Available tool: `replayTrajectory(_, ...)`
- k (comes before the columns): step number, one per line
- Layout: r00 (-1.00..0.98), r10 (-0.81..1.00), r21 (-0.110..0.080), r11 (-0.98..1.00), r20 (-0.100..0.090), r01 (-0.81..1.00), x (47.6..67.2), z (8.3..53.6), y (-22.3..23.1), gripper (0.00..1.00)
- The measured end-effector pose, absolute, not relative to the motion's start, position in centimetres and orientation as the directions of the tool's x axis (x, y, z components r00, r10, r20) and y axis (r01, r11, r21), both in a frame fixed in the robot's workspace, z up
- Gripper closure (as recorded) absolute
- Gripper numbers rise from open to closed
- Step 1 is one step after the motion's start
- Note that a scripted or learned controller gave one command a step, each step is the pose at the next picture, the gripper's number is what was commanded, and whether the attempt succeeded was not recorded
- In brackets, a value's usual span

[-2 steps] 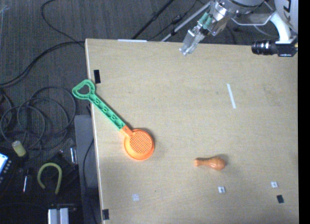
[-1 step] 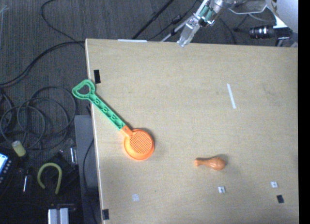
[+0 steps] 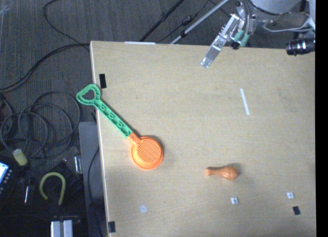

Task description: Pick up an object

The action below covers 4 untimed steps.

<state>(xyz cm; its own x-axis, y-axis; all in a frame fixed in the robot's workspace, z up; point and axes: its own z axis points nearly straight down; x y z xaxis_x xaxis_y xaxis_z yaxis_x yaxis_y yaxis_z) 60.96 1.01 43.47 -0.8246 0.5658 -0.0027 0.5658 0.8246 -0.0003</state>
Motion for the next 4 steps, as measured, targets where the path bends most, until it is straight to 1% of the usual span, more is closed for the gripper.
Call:
replayTrajectory(1, -0.915, 0.403, 0.0, 0.915, -0.003, 0.403, 49.2, 43.5, 1.0, 1.0)
replayTrajectory(2, -0.902, 0.433, 0.0, 0.902, -0.001, 0.433, 52.6, 33.9, 3.0, 1.0)
replayTrajectory(3, -0.696, 0.718, -0.001, 0.696, 0.002, 0.718, 54.2, 26.0, 6.6, 1.0)
replayTrajectory(4, -0.203, 0.979, 0.0, 0.203, -0.003, 0.979, 52.2, 38.3, 7.9, 1.0)
